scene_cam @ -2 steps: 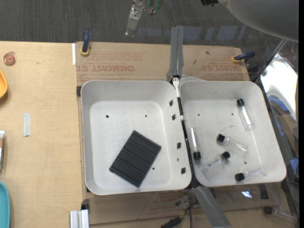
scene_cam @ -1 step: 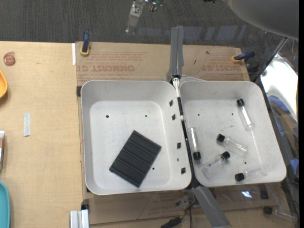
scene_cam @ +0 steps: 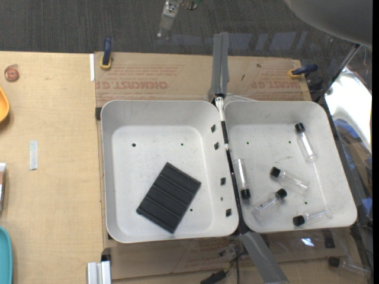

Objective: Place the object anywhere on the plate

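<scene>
Nearest the lens, the grey arm (scene_cam: pixel 331 5) crosses the upper right corner as a large blurred mass, cut off by the frame. Its working end cannot be made out, so whether the gripper is wide or narrow cannot be told.

Far left, the tabletop (scene_cam: pixel 53 206) carries a small pale strip (scene_cam: pixel 33 155). An orange item (scene_cam: pixel 2 108) and a teal item (scene_cam: pixel 3 259) are cropped by the edge and cannot be identified.

The left bin (scene_cam: pixel 108 158) holds the plate (scene_cam: pixel 170 197), a dark ribbed rectangle lying flat and askew towards the near wall, with nothing on it.

The right bin (scene_cam: pixel 339 164) holds the candidate objects, five clear vials with black caps, all lying down:
- Long vial (scene_cam: pixel 241 173), close against the dividing wall.
- Short vial (scene_cam: pixel 288 180) and tilted vial (scene_cam: pixel 269 203), near one another mid-bin.
- Near-wall vial (scene_cam: pixel 312 217).
- Far vial (scene_cam: pixel 305 144), well apart from the rest.

Assessment: no vial has been lifted, so the step in hand is the pick.
- The far vial is the clearest target, with open floor around it.
- The long vial leaves little room on its wall side.
- A grasp across the body, square to its length, should stop the vial rolling.
- On release, a low drop with the vial lying along the plate's ribs should keep it from rolling off.

A small pale and green device (scene_cam: pixel 177 2) beyond the bins is too small to identify. The clear vial bodies blend into the white floor, so their exact outlines are uncertain.
</scene>
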You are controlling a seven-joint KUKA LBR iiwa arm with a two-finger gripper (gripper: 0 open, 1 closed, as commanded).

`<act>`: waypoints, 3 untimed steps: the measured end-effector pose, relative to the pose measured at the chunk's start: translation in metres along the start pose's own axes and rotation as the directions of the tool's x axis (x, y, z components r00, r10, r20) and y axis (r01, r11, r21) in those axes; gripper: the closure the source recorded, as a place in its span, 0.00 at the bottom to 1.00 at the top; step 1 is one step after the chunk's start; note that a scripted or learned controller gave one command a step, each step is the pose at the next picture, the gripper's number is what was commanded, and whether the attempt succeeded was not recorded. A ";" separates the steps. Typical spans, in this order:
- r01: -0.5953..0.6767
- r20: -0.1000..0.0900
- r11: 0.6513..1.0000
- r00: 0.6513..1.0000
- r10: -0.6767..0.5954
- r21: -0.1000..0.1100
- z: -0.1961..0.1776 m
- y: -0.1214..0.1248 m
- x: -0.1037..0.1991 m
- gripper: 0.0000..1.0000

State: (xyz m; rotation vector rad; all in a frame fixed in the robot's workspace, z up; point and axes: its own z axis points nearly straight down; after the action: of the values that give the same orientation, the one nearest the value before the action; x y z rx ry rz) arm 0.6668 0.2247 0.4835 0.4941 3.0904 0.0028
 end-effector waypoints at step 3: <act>0.000 0.006 1.000 1.000 0.000 -0.003 -0.025 0.002 -0.003 1.00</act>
State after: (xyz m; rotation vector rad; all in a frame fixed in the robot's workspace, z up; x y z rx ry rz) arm 0.6702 0.2254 0.5087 0.4928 3.0847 0.0055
